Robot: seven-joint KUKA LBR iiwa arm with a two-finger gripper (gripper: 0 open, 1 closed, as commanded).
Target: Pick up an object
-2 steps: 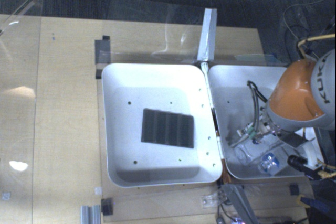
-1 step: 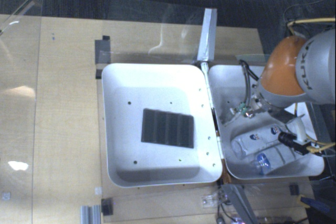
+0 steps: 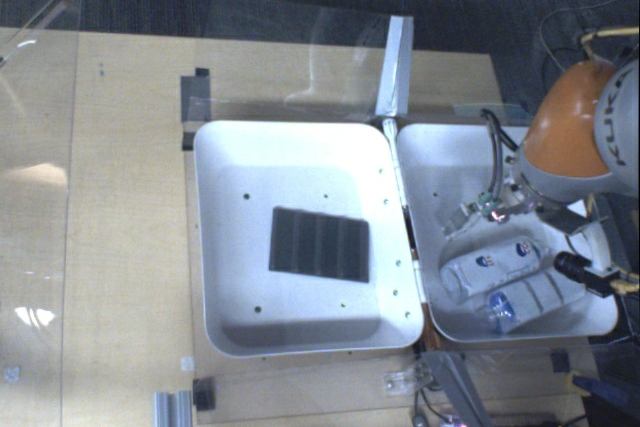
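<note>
A dark ribbed rectangular pad [image 3: 319, 243] lies flat in the middle of the left bin [image 3: 225, 175]. In the right bin [image 3: 430, 160] lies a pale, clear-wrapped item with small blue marks [image 3: 492, 266]. Just in front of it rests a clear bottle with a blue cap [image 3: 505, 311], near the bin's front wall. My gripper [image 3: 489, 209] hangs low over the right bin, just behind the pale item and a little above it. Nothing shows in its grasp. The grey arm with its orange band [image 3: 566, 130] reaches in from the right.
A metal divider bar [image 3: 394, 75] stands upright behind the seam between the two bins. Black cables [image 3: 585, 275] trail along the right bin's right side. A clear panel covers the bench to the left.
</note>
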